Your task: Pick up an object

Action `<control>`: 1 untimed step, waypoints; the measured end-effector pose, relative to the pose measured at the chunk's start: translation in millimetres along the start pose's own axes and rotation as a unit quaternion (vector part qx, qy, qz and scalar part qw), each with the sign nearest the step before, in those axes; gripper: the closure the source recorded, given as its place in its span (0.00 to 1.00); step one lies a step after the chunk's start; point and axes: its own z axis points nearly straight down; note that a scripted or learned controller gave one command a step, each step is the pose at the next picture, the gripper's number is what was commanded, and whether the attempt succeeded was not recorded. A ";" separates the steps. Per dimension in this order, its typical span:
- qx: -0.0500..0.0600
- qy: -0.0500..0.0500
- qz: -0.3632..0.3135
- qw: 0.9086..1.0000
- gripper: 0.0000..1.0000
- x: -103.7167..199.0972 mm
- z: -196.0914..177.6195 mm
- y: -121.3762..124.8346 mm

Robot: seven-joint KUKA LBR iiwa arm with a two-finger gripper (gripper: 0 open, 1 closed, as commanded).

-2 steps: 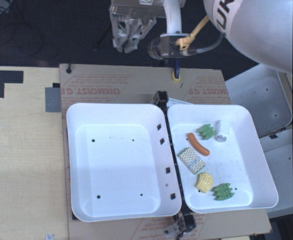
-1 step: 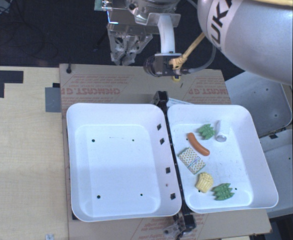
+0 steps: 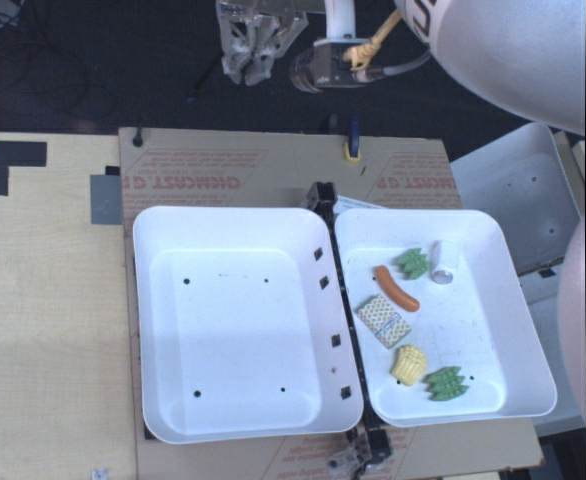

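Right now nothing's picked, as far as the view shows. Nearest the camera, at abt 5 o'clock in the right bin [image 3: 518, 298], a green leafy toy [image 3: 445, 383] lies just beside a yellow corn piece [image 3: 408, 364] to its 9 o'clock. Going up, a blue-white patterned packet [image 3: 383, 321] sits close to the corn at its 11 o'clock, then an orange sausage [image 3: 396, 288] just above the packet, near touching. Further back, a second green leafy piece [image 3: 411, 262] at the sausage's 1 o'clock, w/ a small grey cylinder [image 3: 441, 264] just beside it at 3 o'clock. Any of these would do as the task obj; all lie flat on the bin floor. Left bin [image 3: 148, 268] shares the middle wall w/ the right one.

Farthest off, at 12 o'clock past the bins' back edge, the gripper [image 3: 258, 53] hangs over the dark floor, well apart from every item. Can't tell how the jaws stand, too blurred; nothing visible between them.

Progress: basically zero done. Left to do: swing over the right bin, descend, close on one item, lift.
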 end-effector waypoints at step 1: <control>0.004 -0.001 -0.001 1.000 1.00 0.7 -7.6 -1.1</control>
